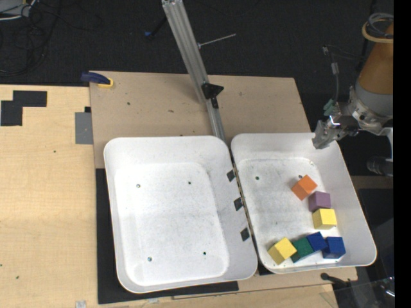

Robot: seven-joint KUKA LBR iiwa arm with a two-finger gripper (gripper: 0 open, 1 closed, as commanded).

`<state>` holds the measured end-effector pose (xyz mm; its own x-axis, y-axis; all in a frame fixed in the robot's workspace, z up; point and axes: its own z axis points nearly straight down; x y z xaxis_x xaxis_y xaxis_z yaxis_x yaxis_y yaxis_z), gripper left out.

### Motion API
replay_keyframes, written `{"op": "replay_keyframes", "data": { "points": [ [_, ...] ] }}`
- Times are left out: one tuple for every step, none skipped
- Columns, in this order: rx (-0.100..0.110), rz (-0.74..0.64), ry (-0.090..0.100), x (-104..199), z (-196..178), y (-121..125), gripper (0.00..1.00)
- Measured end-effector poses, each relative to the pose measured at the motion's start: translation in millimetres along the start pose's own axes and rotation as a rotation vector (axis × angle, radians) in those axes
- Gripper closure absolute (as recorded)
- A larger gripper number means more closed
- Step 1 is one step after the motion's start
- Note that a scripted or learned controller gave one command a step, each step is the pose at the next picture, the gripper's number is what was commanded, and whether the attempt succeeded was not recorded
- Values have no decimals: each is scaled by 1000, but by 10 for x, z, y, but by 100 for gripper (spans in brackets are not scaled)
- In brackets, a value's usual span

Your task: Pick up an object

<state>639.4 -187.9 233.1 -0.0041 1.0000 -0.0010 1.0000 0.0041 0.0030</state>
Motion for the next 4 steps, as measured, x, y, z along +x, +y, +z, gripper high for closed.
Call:
{"op": "replay_keyframes", "data": {
  "points": [
    [7,0,4,568,107,-3,100],
    [8,0,4,1013,167,-24,100],
    [4,-1,3,1497,83,17,100],
    [3,0,3,1977,-17,-7,100]
  ]
}}
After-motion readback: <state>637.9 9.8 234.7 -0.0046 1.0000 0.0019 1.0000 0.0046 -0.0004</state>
